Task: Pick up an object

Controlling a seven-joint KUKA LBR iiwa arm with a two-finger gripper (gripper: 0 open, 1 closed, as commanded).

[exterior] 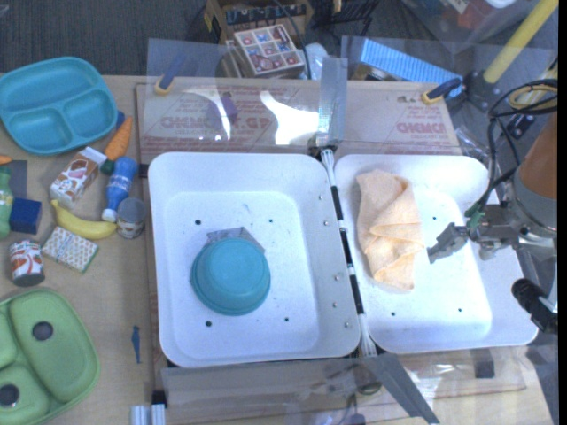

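The counter carries two shallow white bins side by side. The left bin holds an upturned teal bowl lying on a grey scrap. The right bin holds a folded peach cloth, lying along that bin's left half near the divider between the bins.

The arm enters from the right edge. The hand sits over the middle of the right bin, just beside the cloth's right edge and apart from it. Whether it is released or clenched cannot be determined; nothing is seen grasped in it.

Recommended procedure for the approach step, as judged from this layout:

1. Select the cloth as the target; it is the nearest object to the hand.
2. Shift the hand left until it is centred over a raised fold, not over the thin outer edge.
3. Descend vertically until contact with the fabric, then pinch across the fold.
4. Lift straight up and confirm that the cloth clears the bin floor.

Caution: a pinch at the flat edge is likely to slip off. A descent too near the divider risks striking the bin wall.
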